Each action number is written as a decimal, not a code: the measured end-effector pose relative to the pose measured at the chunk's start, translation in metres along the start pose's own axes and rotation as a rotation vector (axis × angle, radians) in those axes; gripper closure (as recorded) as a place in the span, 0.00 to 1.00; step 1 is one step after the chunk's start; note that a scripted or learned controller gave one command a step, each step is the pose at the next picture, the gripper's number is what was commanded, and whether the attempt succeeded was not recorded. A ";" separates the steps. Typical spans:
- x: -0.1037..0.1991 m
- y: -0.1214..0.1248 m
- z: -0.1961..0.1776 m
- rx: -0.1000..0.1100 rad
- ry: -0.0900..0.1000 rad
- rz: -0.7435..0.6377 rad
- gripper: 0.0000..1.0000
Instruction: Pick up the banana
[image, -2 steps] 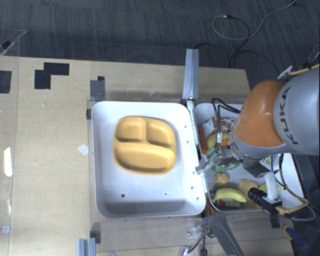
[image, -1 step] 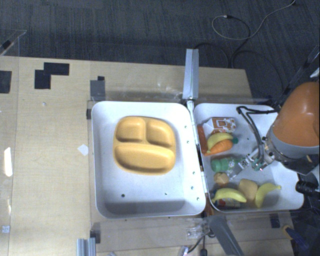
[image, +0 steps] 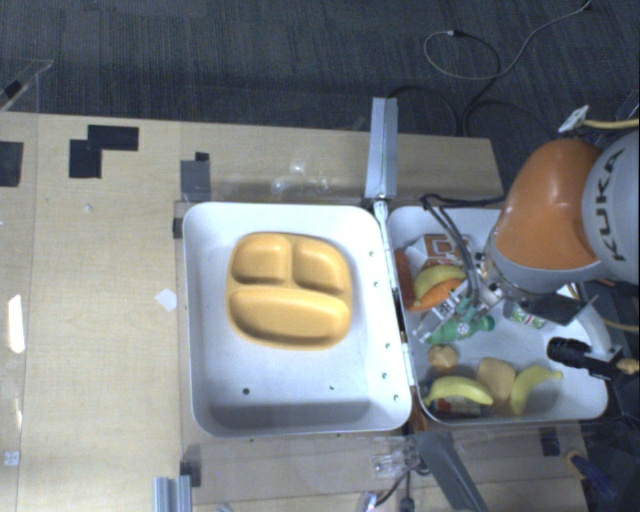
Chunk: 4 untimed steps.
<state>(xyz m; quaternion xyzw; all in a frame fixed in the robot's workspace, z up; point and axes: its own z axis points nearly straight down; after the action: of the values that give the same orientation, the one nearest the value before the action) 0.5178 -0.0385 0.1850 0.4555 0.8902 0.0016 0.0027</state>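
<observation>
A yellow banana (image: 458, 389) lies along the front wall of the right bin (image: 590, 403). A second, greener banana (image: 531, 384) curves beside a brown potato (image: 496, 375) just to its right. My gripper (image: 478, 300) hangs low over the middle of the right bin, above a green and white packet (image: 462, 322) and next to an orange carrot (image: 437, 293). It is behind both bananas, well apart from them, and I see nothing held in it. The grey and orange arm (image: 548, 215) covers the bin's back right part.
The left bin (image: 205, 330) holds a yellow divided plate (image: 290, 288). The right bin is crowded: a yellowish fruit (image: 438, 274) beside the carrot, a small brown item (image: 443, 355), and a printed box (image: 437, 245) at the back. A metal post (image: 382, 150) stands between the bins.
</observation>
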 end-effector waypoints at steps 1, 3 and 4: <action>0.048 -0.002 0.000 0.001 0.001 -0.315 0.00; 0.022 -0.020 0.000 -0.001 -0.001 -0.911 0.00; 0.021 -0.016 -0.012 -0.007 -0.008 -0.908 1.00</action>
<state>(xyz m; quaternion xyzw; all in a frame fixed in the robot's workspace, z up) 0.4919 -0.0308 0.1964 0.0187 0.9998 0.0013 0.0079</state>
